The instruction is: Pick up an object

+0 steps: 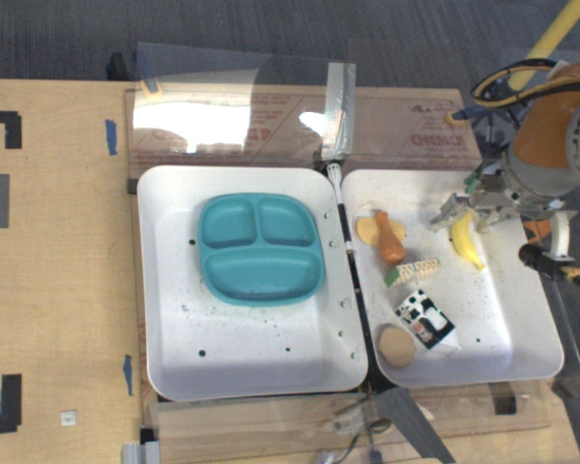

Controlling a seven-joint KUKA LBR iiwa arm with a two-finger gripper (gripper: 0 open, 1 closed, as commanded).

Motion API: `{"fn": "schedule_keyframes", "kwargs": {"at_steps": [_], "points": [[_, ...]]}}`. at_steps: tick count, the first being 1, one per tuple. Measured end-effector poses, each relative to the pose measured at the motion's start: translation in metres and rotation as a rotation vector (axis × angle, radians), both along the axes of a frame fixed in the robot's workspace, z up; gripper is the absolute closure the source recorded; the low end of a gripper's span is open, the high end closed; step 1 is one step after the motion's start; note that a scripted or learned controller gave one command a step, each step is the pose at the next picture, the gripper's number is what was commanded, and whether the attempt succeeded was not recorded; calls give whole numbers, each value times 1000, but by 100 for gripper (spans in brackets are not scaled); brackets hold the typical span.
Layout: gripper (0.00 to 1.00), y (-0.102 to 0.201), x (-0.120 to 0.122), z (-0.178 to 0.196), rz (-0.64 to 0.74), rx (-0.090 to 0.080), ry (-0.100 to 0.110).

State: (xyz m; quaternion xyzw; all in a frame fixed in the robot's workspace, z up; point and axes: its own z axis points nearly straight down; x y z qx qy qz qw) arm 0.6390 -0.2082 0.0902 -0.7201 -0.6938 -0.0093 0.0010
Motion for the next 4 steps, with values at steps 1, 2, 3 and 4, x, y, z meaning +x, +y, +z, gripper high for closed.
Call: {"fn": "schedule_keyframes", "kwargs": {"at_steps": [1, 2, 3, 4], "points": [[100, -3, 0, 11, 1, -10, -1], [100, -7, 5, -4, -253, -8, 10], [100, 62, 32, 114, -51, -15, -3], [100, 82, 30, 171, -160, -14, 4]]}}
